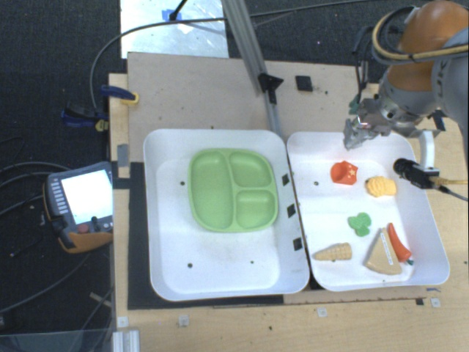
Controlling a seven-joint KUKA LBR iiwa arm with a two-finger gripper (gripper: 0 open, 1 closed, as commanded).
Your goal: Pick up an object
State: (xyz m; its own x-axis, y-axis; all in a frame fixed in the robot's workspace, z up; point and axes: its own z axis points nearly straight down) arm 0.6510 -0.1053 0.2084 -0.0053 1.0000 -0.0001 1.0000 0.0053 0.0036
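One small red toy (344, 172) with a yellow mark lies below the jaws (355, 139); their state is unclear.

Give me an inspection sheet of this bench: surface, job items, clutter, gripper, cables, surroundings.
Surface: two white bins side by side; the left bin holds a green divided plate.
Job items: in the right bin lie a red toy, yellow toy, green toy, cone-shaped toy and sandwich wedge.
Clutter: small black block on the bench board.
Gripper: gripper above the right bin's far edge, near the red toy, holding nothing visible.
Cables: dark cables cross the floor at left and top.
Surroundings: teach pendant at left; clamps on the bench edge.
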